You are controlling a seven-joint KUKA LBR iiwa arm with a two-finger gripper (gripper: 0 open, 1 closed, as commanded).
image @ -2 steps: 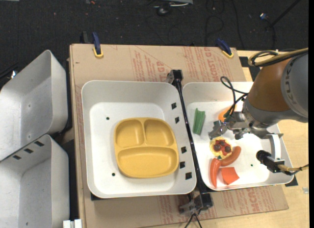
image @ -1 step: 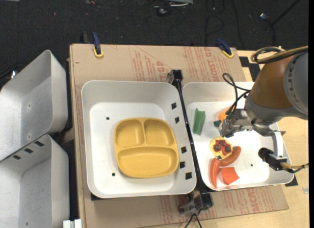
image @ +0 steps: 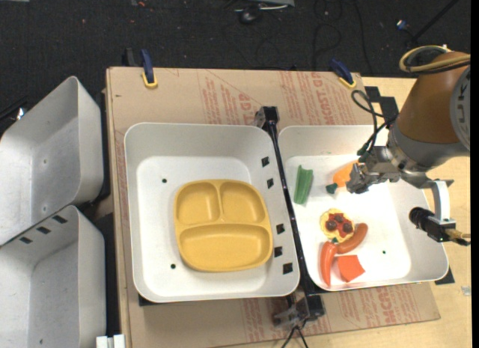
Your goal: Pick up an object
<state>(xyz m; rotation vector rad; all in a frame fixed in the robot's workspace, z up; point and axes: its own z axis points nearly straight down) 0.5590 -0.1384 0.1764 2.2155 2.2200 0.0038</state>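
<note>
One camera view is looking down on the worktop (image: 194,88), where two white bins are sitting side by side. The left bin (image: 146,189) is holding one yellow divided plate (image: 223,224), which is lying flat with three compartments.

The right bin (image: 419,257) is holding six small toy foods: one green piece (image: 303,184) at the far left, one orange carrot-like piece (image: 342,175) just right of it, one small round pastry with dark red topping (image: 337,224) near the middle, one brown sausage (image: 353,239) touching the pastry's near side, one red pepper-like piece (image: 327,262) and one orange block (image: 350,268) at the near edge.

One arm is reaching in from the right, and its hand (image: 364,176) is hanging low over the far part of the right bin, just beside the orange carrot-like piece, which looks like the likeliest target. Whether the hand is released or clenched I cannot tell, since the wrist is covering its tips, and nothing is visibly sitting between them.

As a judgement, the main risk is a miss: the carrot piece is lying partly under the hand's left side rather than clearly centred, so a closing grip may be nudging it sideways toward the green piece instead of trapping it. The piece also looks small and rounded, so it may be slipping out on lifting. A descent too deep may be pressing the tips into the bin floor.
</note>
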